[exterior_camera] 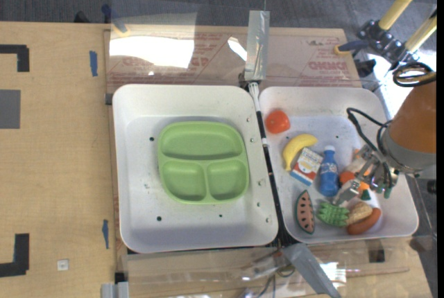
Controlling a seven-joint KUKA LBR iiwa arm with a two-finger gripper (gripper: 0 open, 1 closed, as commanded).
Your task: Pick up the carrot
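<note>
A single fixed camera is looking down at a slant from above the desk (48, 151), taking in both white bins (132, 220) from moderately near.

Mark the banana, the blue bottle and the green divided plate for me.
banana (299, 147): camera view, middle of its curved yellow body.
blue bottle (328, 175): camera view, its body.
green divided plate (202, 141): camera view, its long top compartment.

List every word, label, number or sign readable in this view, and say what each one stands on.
Red lettering on the clear sheet behind the bins: print is there, seen mirrored or upside down, too blurred to read.
Red lettering on the same sheet's right part: likewise unreadable.
Small carton in the right bin: coloured label, too small to read.
Blue bottle: label too small to read.
Nothing can be quoted with confidence.
</note>
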